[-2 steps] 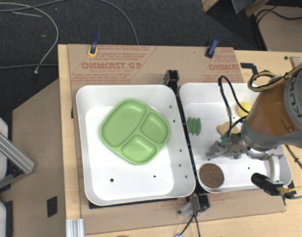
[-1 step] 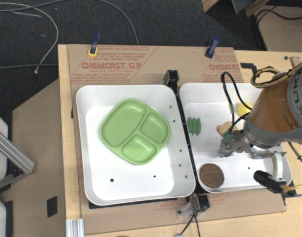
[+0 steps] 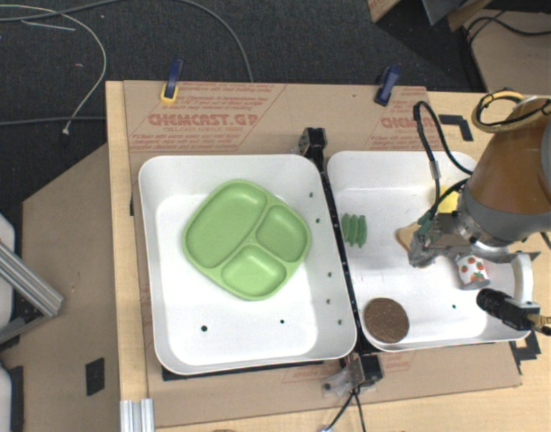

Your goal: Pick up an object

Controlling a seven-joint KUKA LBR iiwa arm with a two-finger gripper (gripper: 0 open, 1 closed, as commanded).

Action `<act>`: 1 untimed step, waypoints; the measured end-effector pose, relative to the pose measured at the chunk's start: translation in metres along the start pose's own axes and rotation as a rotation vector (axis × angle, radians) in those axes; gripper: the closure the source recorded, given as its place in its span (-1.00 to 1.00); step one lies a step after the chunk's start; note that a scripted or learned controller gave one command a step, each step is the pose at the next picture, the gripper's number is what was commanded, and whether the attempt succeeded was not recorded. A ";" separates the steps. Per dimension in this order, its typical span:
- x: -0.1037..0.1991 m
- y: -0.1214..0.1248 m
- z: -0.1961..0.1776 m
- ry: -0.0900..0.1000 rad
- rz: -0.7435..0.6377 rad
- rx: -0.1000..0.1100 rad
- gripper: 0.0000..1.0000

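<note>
I cannot tell the gripper point(image 3: 421, 246) state. It hangs inside the right bin point(image 3: 383, 174); free floor lies between it and the green ridged piece point(image 3: 354, 229), brown disc point(image 3: 385, 319) near the front rim.

Bright even overhead light, faint soft shadows, white bins point(image 3: 167, 241) nearly overexposed, perhaps slightly soft focus

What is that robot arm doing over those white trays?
The robot arm is reaching into the right bin, trying to pick something up. Its hand is down low near a small green ridged thing, a brown round thing and a little white spotted toy. I can't see it holding anything. The left bin has a green divided plate in it.
</note>
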State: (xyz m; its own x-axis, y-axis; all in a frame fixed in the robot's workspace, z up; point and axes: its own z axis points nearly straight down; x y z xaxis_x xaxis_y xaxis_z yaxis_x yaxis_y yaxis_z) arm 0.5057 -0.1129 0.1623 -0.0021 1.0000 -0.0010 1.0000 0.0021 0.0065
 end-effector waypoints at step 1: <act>0.000 0.009 -0.047 0.000 0.000 0.000 1.00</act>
State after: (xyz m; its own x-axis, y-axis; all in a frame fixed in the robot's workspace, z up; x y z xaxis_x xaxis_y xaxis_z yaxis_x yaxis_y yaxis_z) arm 0.5147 -0.1132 0.2090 -0.0017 1.0000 -0.0011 1.0000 0.0017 0.0061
